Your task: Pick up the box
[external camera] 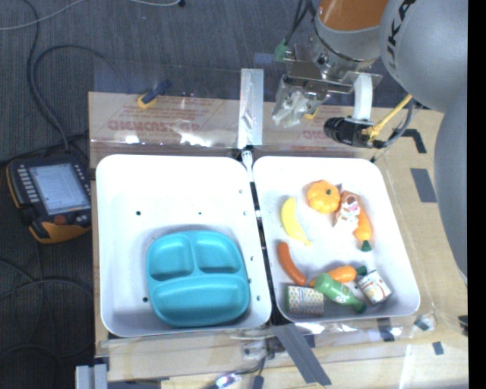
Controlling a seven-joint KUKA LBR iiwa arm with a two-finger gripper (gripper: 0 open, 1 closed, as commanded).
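Dark grey carpet [190,38] lies all around, rough and ribbed, with thin black cables curling over it. On it sits the worktop [175,114], flat brown cardboard with shiny clear tape on top.

Big and round, the grey arm [440,53] comes in from the top right, smooth like a pipe, with an orange band [353,14] near its wrist. Two white bins sit side by side, both shallow with soft rounded corners. The left bin [121,197] holds a teal plastic tray [197,277] with three sunken parts. The right bin [391,220] holds many small toys.

A black and orange hand controller [49,196] with a grey screen lies on the carpet to the left.

The end effector [292,106] hangs above the worktop, past the far edge of the bins. It looks clear and shiny, and I cannot tell if its fingers are apart or together.

The box [305,300] lies at the near edge of the right bin. It is small with flat sides and a speckled grey face. It touches a green bottle [338,291]. Near it are a long yellow banana [294,220], a round orange pumpkin [323,196], an orange carrot [290,264] and a tiny can [373,287].
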